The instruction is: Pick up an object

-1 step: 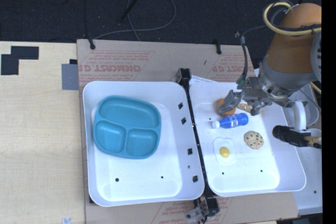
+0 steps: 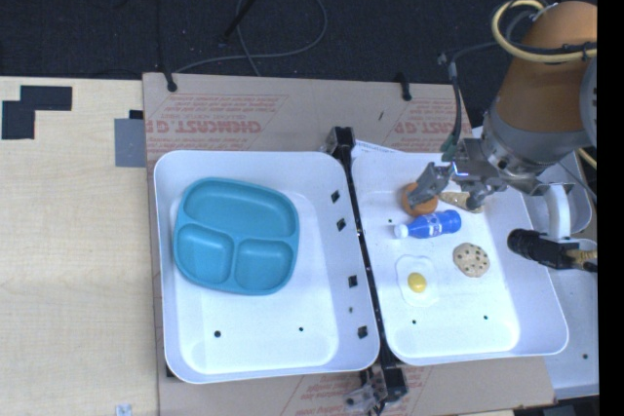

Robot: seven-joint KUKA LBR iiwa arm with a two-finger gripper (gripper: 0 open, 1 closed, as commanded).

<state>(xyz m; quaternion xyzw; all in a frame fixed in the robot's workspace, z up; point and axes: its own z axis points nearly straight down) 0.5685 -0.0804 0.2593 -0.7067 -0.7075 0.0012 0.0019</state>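
My gripper (image 2: 451, 190) hangs over the back of the right bin (image 2: 541, 326), open, its fingers (image 2: 429, 180) spread with nothing between them. Partly hidden under the left finger lies an orange-brown object (image 2: 421, 204). Just in front of the gripper a blue bottle (image 2: 431, 226) with a white cap rests on its side. A round cookie (image 2: 471, 259) lies to the right of the bottle, and a fried egg (image 2: 417, 282) sits nearer the bin's front.
The left bin (image 2: 185, 326) holds a blue divided plate (image 2: 235, 235). A black divider (image 2: 356, 248) runs between the two bins. A black handle-like part (image 2: 542, 247) juts over the right bin's right rim. Cables trail over the dark floor behind the bench.
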